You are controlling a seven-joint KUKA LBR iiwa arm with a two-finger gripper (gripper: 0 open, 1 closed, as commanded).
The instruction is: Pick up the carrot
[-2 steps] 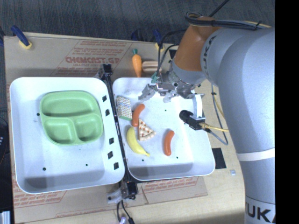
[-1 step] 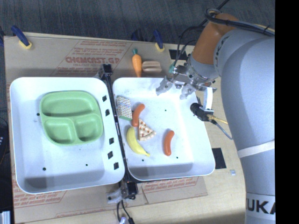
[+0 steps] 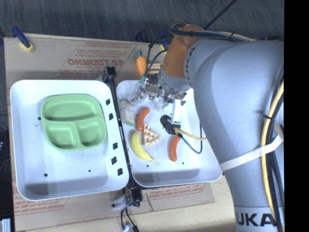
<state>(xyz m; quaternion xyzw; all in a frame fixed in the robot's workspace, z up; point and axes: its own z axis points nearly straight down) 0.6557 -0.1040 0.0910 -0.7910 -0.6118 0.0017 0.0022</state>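
The carrot (image 3: 140, 65) is small and orange with a green top. It sits at the far rim of the right bin (image 3: 207, 170), over the cardboard edge, upright in the picture. My gripper (image 3: 154, 91) hangs over the far left part of the right bin, just right of and nearer than the carrot. The grey arm and its orange wrist band hide much of the gripper. I cannot tell whether the carrot touches the gripper or simply lies beside it.
Below the gripper in the right bin lie a red sausage (image 3: 142, 118), a pizza slice (image 3: 150, 136), a banana (image 3: 140, 147), a second sausage (image 3: 173, 149) and a patterned wafer (image 3: 127, 111). A green divided plate (image 3: 73, 121) lies in the left bin (image 3: 21, 144).
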